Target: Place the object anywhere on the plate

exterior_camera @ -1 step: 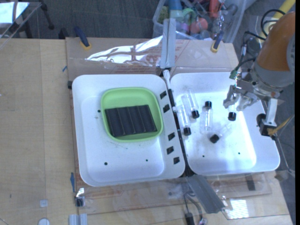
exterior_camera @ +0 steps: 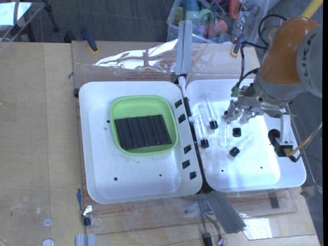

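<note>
Pale wood makes up the desk (exterior_camera: 36, 137), which carries two shallow white bins side by side, with a tub of bright clutter (exterior_camera: 215, 6) beyond its far edge; the arm comes in from the right and hangs its hand (exterior_camera: 241, 111) low over the right bin (exterior_camera: 256, 173), near that bin's far-right part. Whether the hand is clenched or released I cannot tell, for its tips are lost in glare against the white floor. Just beside it, toward the divider, lie clear tube-like objects with black caps (exterior_camera: 212, 123), scattered loosely, one of them probably the thing to be carried; none is plainly in its grasp. Across the divider, the green plate (exterior_camera: 145, 104) sits in the middle of the left bin (exterior_camera: 97, 178), already bearing a dark ribbed block (exterior_camera: 142, 131), well apart from the hand; the plate looks set centrally to leave an easy target.
</note>
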`<state>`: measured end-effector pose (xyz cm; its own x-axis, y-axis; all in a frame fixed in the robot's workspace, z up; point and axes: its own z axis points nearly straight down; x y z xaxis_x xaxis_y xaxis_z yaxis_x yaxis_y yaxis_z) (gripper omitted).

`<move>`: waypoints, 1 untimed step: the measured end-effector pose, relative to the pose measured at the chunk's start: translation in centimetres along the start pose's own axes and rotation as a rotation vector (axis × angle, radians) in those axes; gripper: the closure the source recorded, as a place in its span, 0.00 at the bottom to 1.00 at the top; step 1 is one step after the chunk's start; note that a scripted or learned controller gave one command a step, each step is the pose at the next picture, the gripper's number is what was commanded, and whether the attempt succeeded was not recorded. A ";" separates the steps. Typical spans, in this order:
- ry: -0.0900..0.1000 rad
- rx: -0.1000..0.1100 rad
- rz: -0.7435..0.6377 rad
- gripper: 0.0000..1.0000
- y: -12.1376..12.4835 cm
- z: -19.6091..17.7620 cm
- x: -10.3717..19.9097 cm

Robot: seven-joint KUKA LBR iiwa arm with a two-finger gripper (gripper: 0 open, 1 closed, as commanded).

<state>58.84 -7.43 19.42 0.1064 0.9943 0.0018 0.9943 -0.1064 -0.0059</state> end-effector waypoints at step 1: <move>-0.002 -0.007 -0.057 1.00 5.1 1.0 2.7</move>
<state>64.16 -5.26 18.40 0.0498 0.9988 -0.0002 0.9988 -0.0498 0.0008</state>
